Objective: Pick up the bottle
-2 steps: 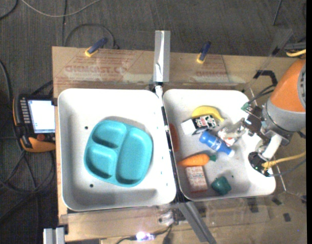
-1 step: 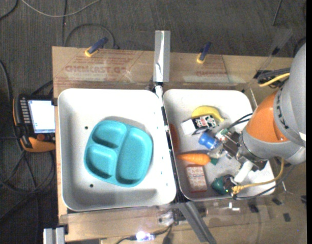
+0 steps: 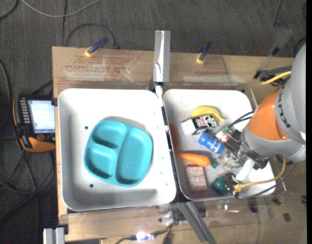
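Observation:
The bottle [image 3: 213, 143] lies on its side in the middle of the right bin [image 3: 247, 101]; it is clear plastic with a blue label. My gripper [image 3: 232, 147] reaches in from the right and hangs low over the bottle's right end, right beside or touching it. The grey arm with its orange band [image 3: 265, 122] covers the bin's right side. The view does not show the bottle held between the fingers.
Around the bottle lie a banana [image 3: 206, 111], a small white box with a dark print [image 3: 200, 123], a carrot [image 3: 195, 159], a reddish packet [image 3: 196, 178] and a dark green object [image 3: 220, 185]. The left bin [image 3: 69, 136] holds a turquoise divided tray [image 3: 119, 152].

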